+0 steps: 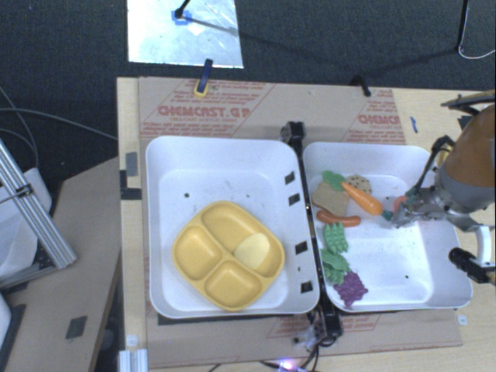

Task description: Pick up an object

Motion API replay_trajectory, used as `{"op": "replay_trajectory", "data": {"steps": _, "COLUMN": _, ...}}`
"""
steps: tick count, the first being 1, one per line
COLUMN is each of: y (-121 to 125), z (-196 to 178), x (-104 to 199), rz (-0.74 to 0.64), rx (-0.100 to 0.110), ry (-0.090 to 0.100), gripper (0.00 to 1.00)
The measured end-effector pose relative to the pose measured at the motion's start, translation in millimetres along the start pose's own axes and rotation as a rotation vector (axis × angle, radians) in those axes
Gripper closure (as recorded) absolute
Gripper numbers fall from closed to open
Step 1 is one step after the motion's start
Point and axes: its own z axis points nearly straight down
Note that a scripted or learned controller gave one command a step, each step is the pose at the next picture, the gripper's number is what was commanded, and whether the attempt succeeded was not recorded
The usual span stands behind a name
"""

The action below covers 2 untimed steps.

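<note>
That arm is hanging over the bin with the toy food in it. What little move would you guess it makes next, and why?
Probably a short slide toward the carrot and down. The gripper sits low in the right bin, just beside the carrot's tip, with nothing visibly held. The sausage lies a little farther off, so the carrot looks the easiest pick.

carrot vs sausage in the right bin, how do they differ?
The carrot is orange with a green top; the sausage is plain red-orange. The carrot lies on a slant, resting on the bread; the sausage lies nearly level on the bin floor. The carrot looks thicker and tapered. Both are long toy foods.
</note>
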Motion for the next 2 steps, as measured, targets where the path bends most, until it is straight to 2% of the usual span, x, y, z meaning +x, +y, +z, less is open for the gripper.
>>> {"op": "replay_trajectory", "data": {"steps": 2, "y": 2.0, "z": -21.2, "x": 0.0, "rz": -0.002, "rx": -0.006, "ry": -0.001, "gripper": 1.00}}
